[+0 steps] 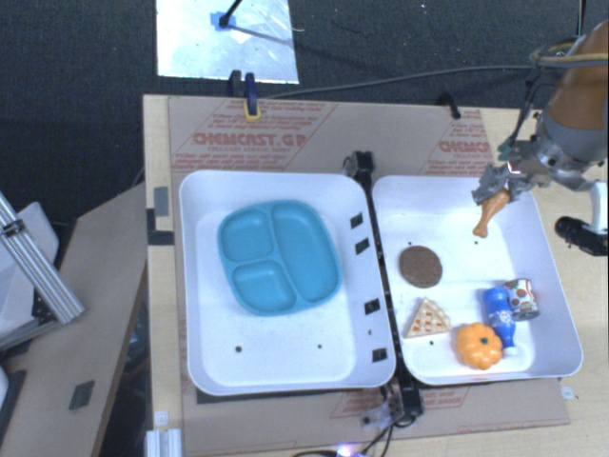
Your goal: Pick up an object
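A pumpkin (pixel 478 345) lies nearest. A brown stick (pixel 488 215) is seen clamped in the pincer (pixel 497 190), apparently lifted; a clean raise is called for next.

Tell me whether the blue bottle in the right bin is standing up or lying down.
Lying down. The blue bottle rests on its side on the floor of the right bin, its white cap end beside the orange pumpkin.

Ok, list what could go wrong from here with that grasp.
1. The gripper holds the tan drumstick-shaped piece only by its upper end, and the piece hangs tilted, so it may slip out and fall.
2. It hangs above the right bin near the far rim, so a drop could bounce out.
3. A fall farther in might strike the brown cookie.
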`<state>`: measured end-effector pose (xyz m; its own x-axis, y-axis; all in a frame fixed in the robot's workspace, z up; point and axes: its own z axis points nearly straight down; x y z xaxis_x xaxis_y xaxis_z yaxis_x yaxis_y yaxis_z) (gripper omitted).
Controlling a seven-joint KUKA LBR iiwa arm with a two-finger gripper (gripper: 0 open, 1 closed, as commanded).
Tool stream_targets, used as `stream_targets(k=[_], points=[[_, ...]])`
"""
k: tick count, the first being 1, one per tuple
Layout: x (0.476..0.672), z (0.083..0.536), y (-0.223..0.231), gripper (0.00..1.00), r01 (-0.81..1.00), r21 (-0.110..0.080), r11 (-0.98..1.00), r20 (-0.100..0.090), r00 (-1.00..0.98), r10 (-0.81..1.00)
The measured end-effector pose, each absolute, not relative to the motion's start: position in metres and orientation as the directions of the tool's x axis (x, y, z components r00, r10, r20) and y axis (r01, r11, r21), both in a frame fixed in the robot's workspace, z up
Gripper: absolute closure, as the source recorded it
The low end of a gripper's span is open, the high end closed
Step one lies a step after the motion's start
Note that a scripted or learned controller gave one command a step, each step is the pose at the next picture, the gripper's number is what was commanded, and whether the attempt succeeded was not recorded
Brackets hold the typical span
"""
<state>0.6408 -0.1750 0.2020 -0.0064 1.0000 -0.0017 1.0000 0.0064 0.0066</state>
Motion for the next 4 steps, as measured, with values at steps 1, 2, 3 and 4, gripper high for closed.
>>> stream_targets(k=[1,2,3,4], points=[[0.649,0.266,-0.177,1.0,1.0,0.01,0.007,-0.003,-0.007,1.0],[0.653,0.27,-0.125,1.0,1.0,0.004,0.01,0.001,-0.01,1.0],[0.649,0.254,-0.077,1.0,1.0,0.001,0.009,0.002,-0.009,1.0],[0.644,0.251,-0.032,1.0,1.0,0.001,0.009,0.001,-0.009,1.0]])
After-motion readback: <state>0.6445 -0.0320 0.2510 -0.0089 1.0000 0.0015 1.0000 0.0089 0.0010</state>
